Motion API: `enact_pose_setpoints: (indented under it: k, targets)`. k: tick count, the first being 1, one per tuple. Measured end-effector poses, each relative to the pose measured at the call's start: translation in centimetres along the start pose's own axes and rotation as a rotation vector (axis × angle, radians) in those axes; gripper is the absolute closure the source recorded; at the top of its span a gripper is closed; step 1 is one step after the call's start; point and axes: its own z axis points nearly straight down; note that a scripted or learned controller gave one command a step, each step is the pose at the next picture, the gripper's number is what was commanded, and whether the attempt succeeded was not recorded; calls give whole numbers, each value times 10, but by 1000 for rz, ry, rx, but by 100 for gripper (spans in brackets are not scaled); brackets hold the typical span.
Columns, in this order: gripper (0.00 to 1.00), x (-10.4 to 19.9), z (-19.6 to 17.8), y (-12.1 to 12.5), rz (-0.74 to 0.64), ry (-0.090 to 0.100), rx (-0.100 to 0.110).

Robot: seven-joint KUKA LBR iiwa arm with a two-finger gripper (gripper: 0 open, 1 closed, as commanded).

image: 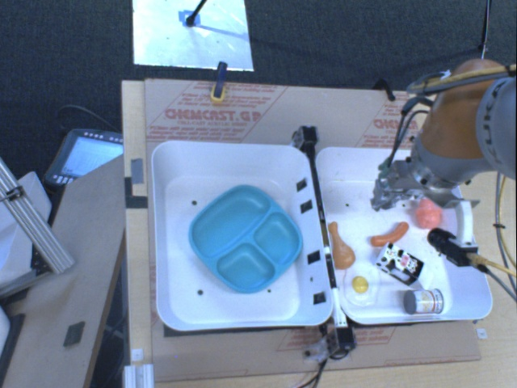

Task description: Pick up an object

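Observation:
The right bin [343, 166] holds several small objects: a pink ball-like piece [428, 214], an orange sausage shape [390, 234], an orange pear-shaped piece [342, 249], a black-and-white block [399, 263], a fried-egg toy [361, 285] and a grey cylinder [423, 301]. My gripper [389, 191] hangs over the back middle of this bin, left of the pink piece and above the orange sausage. Nothing is visible between its fingers.
The left bin [174, 168] holds a blue divided plate [245, 238]. A black divider [315, 208] runs between the bins. A tablet [83, 157] and a metal rail [32, 225] lie off the bench to the left. A yellow clamp [219, 87] sits at the cardboard's back edge.

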Motion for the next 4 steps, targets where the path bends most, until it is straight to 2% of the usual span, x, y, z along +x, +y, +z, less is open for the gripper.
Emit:
enact_pose_setpoints:
  k: [2,3,4]
  targets:
    - [100,1,-88,0,-5,0,0]
    - [100,58,-87,-15,-11,4,5]
    - [100,106,-65,-25,-10,4,6]
